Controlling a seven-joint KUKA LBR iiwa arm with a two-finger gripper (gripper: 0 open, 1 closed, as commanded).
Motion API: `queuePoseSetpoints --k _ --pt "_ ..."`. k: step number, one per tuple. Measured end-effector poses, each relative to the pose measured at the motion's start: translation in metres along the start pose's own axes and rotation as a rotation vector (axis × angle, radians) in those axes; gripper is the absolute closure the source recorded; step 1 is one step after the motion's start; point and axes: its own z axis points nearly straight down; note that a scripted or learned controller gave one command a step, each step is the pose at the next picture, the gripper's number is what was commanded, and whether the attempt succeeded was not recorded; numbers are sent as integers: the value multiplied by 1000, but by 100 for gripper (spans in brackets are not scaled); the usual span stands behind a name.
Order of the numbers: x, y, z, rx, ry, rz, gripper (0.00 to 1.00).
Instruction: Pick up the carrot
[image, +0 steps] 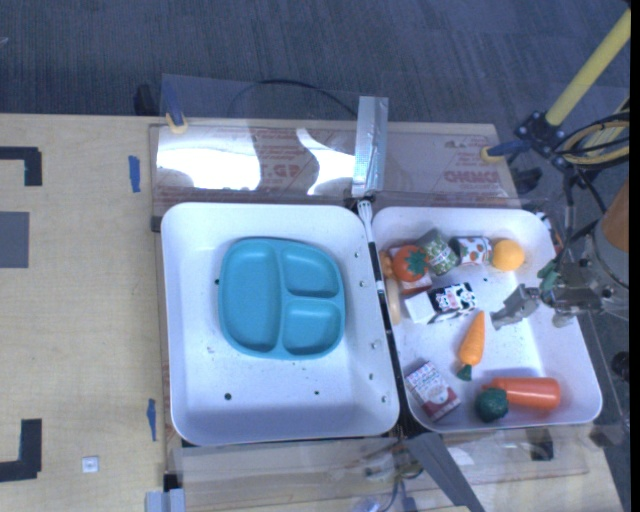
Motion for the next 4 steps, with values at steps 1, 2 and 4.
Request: queuePoseSetpoints --k 1,2,4 --pt "-31 11 137 -21 -2 55 0" --pt "10 1 156 -8 -3 -57 0" --pt "14 25 113 -7 -3 71 0"
